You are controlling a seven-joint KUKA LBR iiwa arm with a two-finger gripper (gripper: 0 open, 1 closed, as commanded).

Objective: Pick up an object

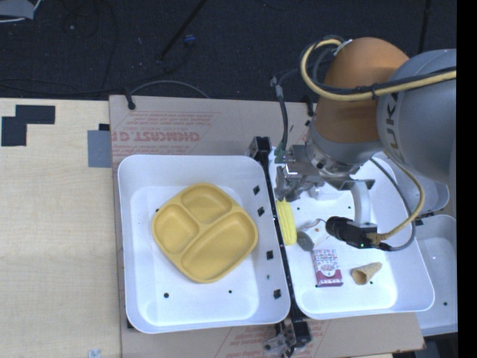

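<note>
In the right bin (406,293) a yellow corn cob (285,223) lies lengthwise against the left wall. A small pink and white box (326,267) lies near the bin's middle, and a tan ice cream cone (366,273) lies to its right. A small white piece (311,234) sits just right of the cob. My gripper (288,186) hangs low over the bin's far left corner, right above the far end of the corn cob. The arm's wrist covers the bin's far half.
The left bin (141,200) holds a yellow compartment plate (205,232) at its middle. A black divider (276,252) runs between the two bins. A black plug on a yellow cable (349,232) hangs from the arm over the right bin.
</note>
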